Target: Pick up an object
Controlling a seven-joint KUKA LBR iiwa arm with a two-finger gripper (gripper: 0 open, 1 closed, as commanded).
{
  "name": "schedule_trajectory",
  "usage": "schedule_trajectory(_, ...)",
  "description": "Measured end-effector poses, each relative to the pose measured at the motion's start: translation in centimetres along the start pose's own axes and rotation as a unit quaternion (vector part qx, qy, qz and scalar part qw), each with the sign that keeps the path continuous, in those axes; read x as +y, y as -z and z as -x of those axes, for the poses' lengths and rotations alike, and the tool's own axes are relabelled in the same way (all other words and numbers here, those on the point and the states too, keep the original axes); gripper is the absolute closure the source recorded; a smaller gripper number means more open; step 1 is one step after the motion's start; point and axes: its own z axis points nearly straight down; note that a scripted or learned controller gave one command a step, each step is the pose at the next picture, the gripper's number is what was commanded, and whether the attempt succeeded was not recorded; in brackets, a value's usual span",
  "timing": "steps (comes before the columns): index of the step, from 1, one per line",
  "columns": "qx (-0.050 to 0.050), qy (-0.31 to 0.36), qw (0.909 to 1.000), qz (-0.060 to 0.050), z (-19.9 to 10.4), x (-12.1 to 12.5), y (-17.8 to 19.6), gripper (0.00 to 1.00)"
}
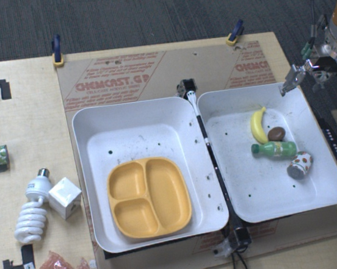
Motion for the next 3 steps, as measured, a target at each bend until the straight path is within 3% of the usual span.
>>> schedule_trajectory(1,0.001,0.000,1.0000,0.003,0.5,-6.5,-12.8,0.00)
schedule_trajectory(2,0.000,-0.001,1.0000,0.001,-4.7,-11.7,-15.1,0.00)
schedule_trajectory(3,0.000,-0.002,1.0000,0.002,-4.7,-11.6,-14.1,1.00)
